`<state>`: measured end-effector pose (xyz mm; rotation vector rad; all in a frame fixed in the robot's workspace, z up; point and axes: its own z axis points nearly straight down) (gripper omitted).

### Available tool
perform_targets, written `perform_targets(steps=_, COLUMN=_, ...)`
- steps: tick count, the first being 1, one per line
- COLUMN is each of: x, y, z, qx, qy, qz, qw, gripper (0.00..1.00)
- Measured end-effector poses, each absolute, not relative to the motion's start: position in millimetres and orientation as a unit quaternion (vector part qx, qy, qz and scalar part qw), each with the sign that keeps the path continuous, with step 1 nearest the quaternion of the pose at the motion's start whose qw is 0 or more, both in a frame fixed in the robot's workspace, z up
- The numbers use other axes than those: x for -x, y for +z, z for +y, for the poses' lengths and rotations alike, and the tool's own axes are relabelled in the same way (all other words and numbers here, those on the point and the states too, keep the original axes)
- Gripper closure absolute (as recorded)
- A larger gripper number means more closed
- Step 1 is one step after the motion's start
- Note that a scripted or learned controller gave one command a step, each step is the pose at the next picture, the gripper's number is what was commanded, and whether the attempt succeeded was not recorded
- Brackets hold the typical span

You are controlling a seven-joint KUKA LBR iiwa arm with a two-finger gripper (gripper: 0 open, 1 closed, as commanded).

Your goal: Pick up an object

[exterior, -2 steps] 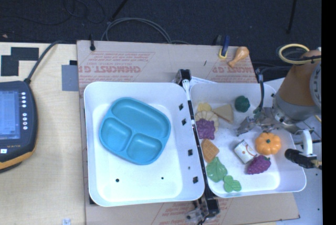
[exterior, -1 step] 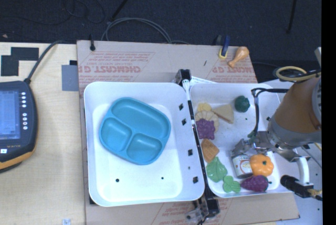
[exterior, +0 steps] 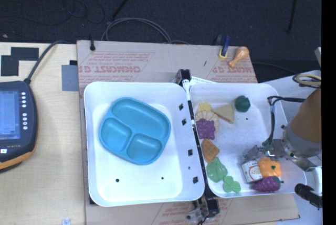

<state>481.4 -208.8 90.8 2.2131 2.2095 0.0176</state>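
Gripper (exterior: 261, 154) low in the right bin's (exterior: 262, 94) near-right corner.
Whether it grasps anything cannot be told; orange toy (exterior: 269, 168), can (exterior: 252, 170), purple grapes (exterior: 266, 184) crowd the rim.

Red print reading "CHEMCAST .G.A" as it appears, upside down from the camera, runs across the brown cardboard sheet (exterior: 131, 64) just behind the left white bin (exterior: 97, 95); other lettering is too small to read.
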Motion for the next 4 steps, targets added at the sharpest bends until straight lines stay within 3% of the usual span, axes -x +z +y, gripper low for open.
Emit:
perform_targets(steps=1, x=-476.4, y=88, z=-135, qx=-0.705, qy=0.0007, qz=0.709, qw=-0.001, gripper=0.00)
perform_targets(steps=2, x=-476.2, y=98, z=-140, qx=-0.709, qy=-0.0004, qz=0.706, qw=0.000, gripper=1.00)
perform_targets(steps=3, x=-476.1, y=98, z=-140, qx=-0.709, qy=-0.0003, qz=0.705, qw=0.000, gripper=0.00)
perform_targets(steps=4, x=-516.4, y=226, z=-218, qx=-0.709, qy=0.0015, qz=0.706, qw=0.008, gripper=0.00)
